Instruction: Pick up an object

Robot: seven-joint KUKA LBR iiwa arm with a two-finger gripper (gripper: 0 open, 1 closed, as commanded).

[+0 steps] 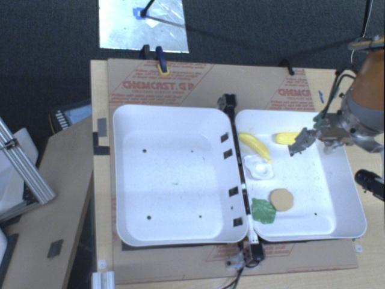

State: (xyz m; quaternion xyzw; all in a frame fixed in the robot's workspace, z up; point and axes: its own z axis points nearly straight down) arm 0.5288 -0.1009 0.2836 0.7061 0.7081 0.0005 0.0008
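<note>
Nearest the camera, in the right shallow white plastic bin (pixel 343 224), a crumpled green leaf-like soft piece (pixel 263 211) sits by the divider, touching a flat round tan cookie-shaped disc (pixel 281 199) just right of it. Further back, a small white lumpy item (pixel 259 169), shape unclear. Behind that, a curved yellow toy banana (pixel 254 146) lies at a slant near the divider, and a short yellow oblong piece (pixel 286 138) lies right of it, near the far wall. My fingers (pixel 299 142) sit just beside that yellow oblong at its right end, low over the bin; whether they touch it I cannot tell, and I cannot tell how far open they are. Nothing shows between them, so I claim no hold. The left shallow white plastic bin (pixel 123 161) is alongside on the brown cardboard-covered desk (pixel 198 77). Judgement: the yellow oblong is the likely target, closest to me. It looks like light, smooth plastic, probably stiff and a bit slippery, so it may roll or squirt out. Best take across its short width at the middle, not the rounded ends. The banana would be second choice, gripped mid-curve.
</note>
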